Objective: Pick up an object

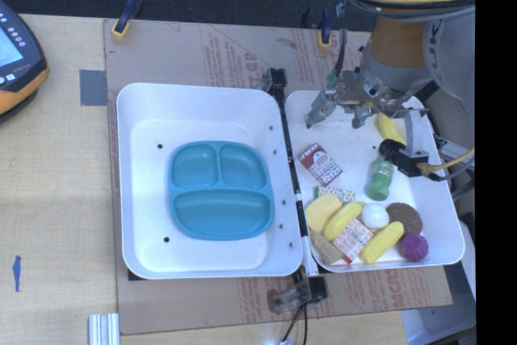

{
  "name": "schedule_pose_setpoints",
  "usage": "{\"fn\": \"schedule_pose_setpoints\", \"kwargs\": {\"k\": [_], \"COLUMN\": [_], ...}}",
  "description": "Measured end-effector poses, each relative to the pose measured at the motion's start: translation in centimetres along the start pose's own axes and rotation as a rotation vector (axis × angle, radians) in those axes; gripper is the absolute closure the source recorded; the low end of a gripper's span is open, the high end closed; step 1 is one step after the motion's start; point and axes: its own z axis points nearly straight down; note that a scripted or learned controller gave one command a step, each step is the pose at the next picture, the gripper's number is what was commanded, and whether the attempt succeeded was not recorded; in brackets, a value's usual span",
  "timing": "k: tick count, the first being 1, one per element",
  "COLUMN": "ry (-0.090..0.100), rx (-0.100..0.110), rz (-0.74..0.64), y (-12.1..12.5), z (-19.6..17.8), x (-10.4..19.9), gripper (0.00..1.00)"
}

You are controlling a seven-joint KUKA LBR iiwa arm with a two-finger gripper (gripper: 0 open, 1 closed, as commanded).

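At the far left edge we see a pendant [14, 61] lying on the bench [56, 198], with a grey tape patch [93, 86] a little to its right. A yellow clamp [123, 20] and a blue clamp [325, 27] pin the cardboard sheet [210, 52] at its upper edge.

Next comes the left bin [133, 174], which holds a blue tray [220, 190] with three compartments, lying flat near the bin's middle.

The right bin [456, 242] sits just beside it. In it we see a red packet [321, 164] by itself toward the left wall. Lower down the things crowd together: a yellow wedge [321, 212], a banana [342, 220] touching it, a white egg [375, 216], a printed box [350, 239], a corn cob [382, 241], a brown cookie [404, 216] and a purple ball [414, 246] in the lower right corner. A green bottle [380, 179] stands apart above this heap, and a second yellow piece [390, 128] lies partly under the arm.

The arm [416, 20] covers the bin's upper right part. Its gripper [335, 112] hangs over the bare upper left floor of the bin, fingers [315, 113] spread apart, with nothing between them. The red packet lies near, just below it; the other pieces are further off.
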Motion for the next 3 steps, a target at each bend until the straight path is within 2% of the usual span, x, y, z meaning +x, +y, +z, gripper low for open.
{"fn": "schedule_pose_setpoints", "kwargs": {"k": [1, 2, 3], "ry": [-0.004, -0.002, -0.007], "rx": [0.005, 0.016, -0.004], "rz": [0.008, 0.007, 0.003], "y": [2.1, -2.9, 3.4], "z": [4.3, 11.0, 5.8], "x": [-6.6, -10.6, -15.8], "gripper": [0.0, 0.0, 0.0]}}
